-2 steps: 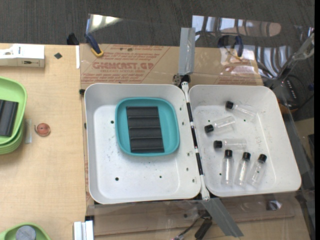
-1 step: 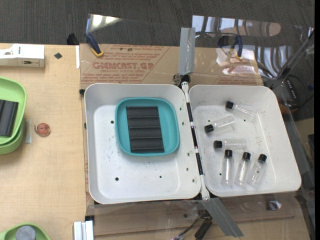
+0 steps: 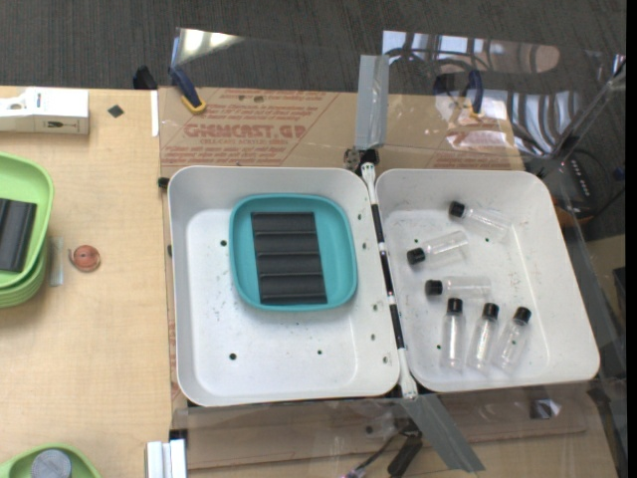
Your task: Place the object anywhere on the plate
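Item: six clear vials (image 3: 468,277), black-capped, lying loose in your right bin (image 3: 557,366); teal plate (image 3: 343,257) in the left bin (image 3: 199,366). Gripper state: cannot tell. Risk: round vials likely roll or slip from your grasp.

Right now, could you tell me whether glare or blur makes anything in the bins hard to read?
In the camera view, the clear vials nearly vanish against the white right bin, leaving mainly their black caps legible; the teal plate and its dark ridged insert look sharp in the left bin; strong reflections streak the clear panel behind the bins.
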